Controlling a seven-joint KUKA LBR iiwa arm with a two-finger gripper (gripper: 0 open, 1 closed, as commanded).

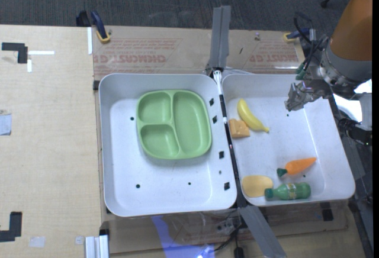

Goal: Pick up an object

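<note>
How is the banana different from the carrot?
The banana is yellow and curved; the carrot is orange, fairly straight, with a green end. The banana lies near the top of the right bin, touching an orange wedge; the carrot lies lower down, just above a green bottle. Both are in the same bin.

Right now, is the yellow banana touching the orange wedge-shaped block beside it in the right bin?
Touching, it seems. In the camera view the yellow banana lies with its lower side against the orange wedge-shaped block, and no white bin floor shows between them.

Lab; clamped bins [112, 132], robot arm [349, 32]
</note>
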